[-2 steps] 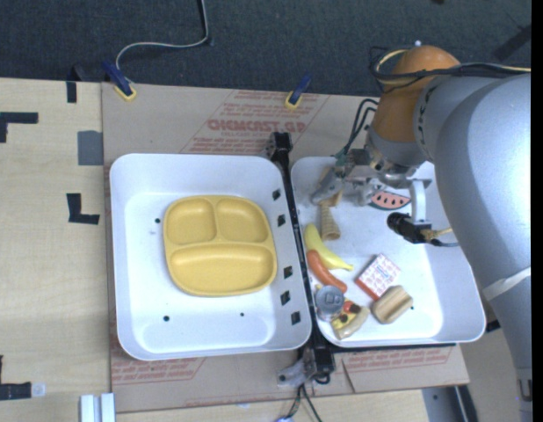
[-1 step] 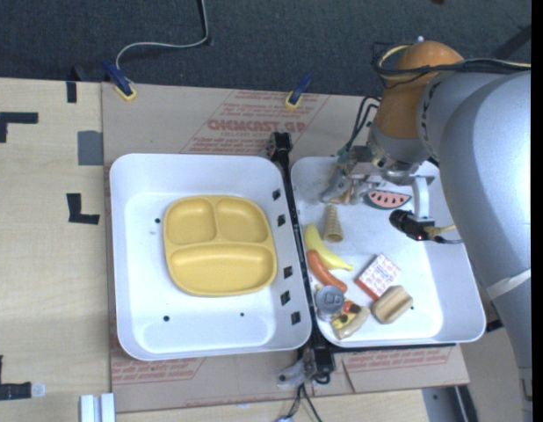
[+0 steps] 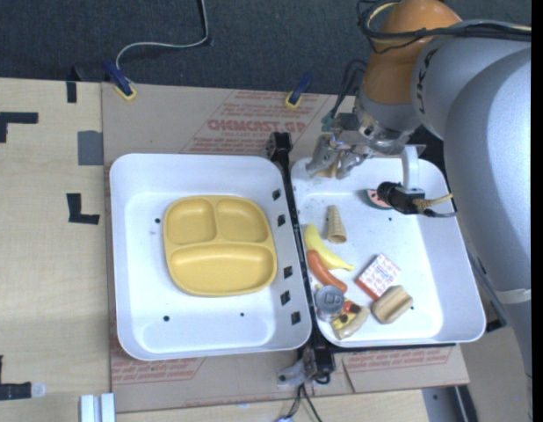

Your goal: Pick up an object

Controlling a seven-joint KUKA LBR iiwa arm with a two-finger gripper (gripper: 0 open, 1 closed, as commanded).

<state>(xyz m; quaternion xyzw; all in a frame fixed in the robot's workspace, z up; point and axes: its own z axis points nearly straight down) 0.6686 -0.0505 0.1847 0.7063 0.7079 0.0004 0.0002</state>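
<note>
The grey arm reaches in at the right. Its gripper hangs over the upper left corner of the right bin, with the fingers a little apart and holding nothing. Lower in this bin lie one cone, one banana, one orange sausage, one red-and-white packet and one brown roll. The left bin holds one yellow divided plate. Both bins stand on brown cardboard.

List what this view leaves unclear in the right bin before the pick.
- Camera view, the right bin: its right side is covered by the arm.
- Camera view, the red-and-white packet: its print is too small to read.
- Camera view, the grey round item and the dark-and-yellow piece beside it: too small and crowded together to identify.
</note>
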